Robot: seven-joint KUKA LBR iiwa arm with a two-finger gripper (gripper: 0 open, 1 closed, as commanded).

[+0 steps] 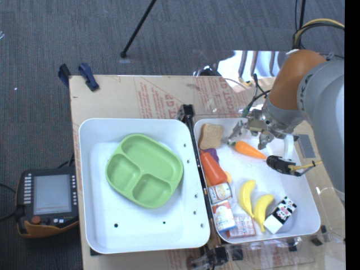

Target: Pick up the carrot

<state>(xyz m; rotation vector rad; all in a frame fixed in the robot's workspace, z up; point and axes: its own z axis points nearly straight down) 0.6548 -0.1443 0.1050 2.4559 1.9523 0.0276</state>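
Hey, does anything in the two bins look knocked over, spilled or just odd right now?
Nothing looks spilled or broken. The green plate sits flat but skewed in the left bin. In the right bin the food lies loosely jumbled, with the carrot on the floor just below the gripper.

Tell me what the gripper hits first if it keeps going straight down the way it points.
Most likely the carrot, lying just below the gripper in the right bin; height is hard to judge from this slanted view.
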